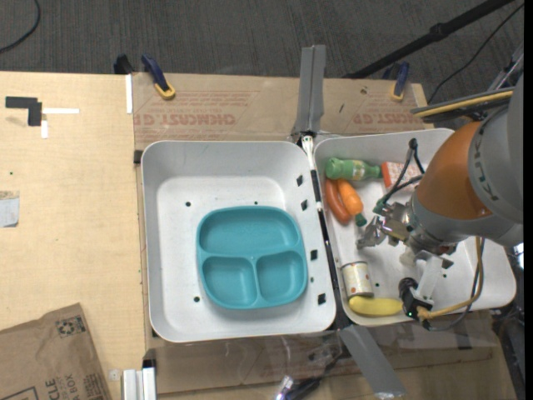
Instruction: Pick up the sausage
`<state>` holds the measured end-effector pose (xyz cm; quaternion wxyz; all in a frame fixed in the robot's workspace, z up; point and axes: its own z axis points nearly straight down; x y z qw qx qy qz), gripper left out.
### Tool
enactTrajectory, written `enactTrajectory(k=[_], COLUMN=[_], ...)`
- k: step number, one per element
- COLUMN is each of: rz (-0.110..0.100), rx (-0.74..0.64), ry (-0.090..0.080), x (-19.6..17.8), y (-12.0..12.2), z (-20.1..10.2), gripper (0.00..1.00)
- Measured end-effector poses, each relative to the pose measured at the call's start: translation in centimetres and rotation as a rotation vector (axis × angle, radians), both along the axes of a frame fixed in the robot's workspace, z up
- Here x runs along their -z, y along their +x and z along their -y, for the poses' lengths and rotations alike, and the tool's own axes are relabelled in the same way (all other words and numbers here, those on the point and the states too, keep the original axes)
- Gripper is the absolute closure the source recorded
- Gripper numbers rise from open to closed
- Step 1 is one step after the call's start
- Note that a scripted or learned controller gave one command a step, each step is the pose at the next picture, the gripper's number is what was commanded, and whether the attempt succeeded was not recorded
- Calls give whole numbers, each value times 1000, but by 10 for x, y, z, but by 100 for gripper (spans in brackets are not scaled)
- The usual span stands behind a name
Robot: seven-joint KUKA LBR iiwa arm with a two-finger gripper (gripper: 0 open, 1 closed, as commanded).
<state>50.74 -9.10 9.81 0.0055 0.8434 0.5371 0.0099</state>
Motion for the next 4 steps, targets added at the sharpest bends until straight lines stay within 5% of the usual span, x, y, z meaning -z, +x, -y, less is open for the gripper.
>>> enactTrajectory(k=[1, 2, 3, 4], rz=[-2, 20, 21, 11], rx=[4, 206, 206, 578], ry=[1, 14, 13, 7], x=[-8, -14, -14, -6], y=[1, 16, 16, 33], z=[1, 94, 94, 41], gripper=[100, 100, 0, 0])
